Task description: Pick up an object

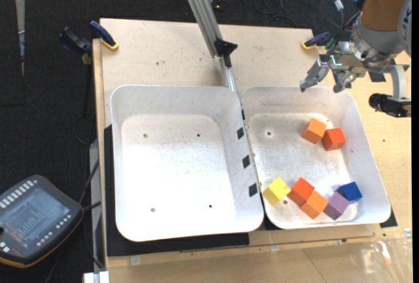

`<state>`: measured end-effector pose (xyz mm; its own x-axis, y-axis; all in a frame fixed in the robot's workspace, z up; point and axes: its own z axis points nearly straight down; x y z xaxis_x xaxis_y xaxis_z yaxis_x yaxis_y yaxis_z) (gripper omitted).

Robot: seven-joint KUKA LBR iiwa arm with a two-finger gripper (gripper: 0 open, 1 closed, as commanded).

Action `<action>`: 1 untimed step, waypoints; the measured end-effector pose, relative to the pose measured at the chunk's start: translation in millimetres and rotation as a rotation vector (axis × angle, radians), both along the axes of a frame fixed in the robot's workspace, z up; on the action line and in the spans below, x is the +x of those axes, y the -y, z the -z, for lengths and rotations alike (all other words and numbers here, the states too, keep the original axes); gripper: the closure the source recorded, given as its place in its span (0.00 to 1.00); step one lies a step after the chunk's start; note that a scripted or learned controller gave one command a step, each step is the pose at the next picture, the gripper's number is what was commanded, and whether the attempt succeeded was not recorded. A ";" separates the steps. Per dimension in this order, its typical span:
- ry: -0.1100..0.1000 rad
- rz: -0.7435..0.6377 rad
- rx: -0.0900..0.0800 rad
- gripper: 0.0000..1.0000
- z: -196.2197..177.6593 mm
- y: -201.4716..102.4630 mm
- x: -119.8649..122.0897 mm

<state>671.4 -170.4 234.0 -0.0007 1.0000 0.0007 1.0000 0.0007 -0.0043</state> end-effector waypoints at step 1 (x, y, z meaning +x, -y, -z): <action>0.002 -0.002 -0.001 0.00 -2.6 -0.3 0.4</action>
<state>671.7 -170.1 236.6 -0.0029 1.0000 -0.0006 1.0000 0.0029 -0.0019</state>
